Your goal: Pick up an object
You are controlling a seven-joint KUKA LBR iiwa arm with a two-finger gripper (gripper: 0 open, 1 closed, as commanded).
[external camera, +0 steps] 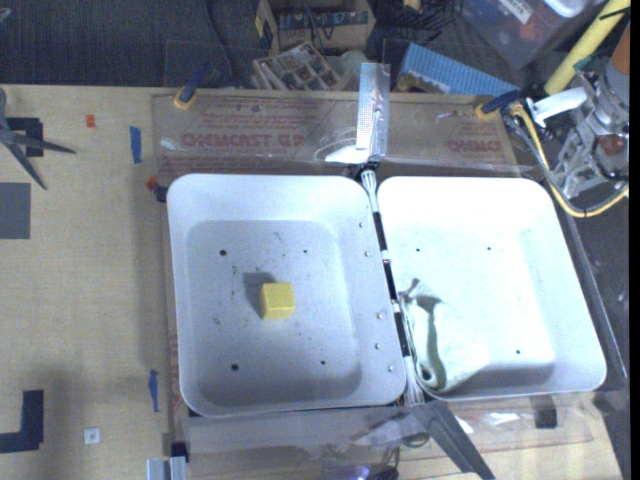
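Sitting mid-floor in the left bin point(200, 208), yellow block point(278, 300); pincer state untellable.

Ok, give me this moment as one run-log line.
arm: at upper right, outside bins | yellow block: left bin, on floor | limp greenish item: right bin, near divider | nothing lifted
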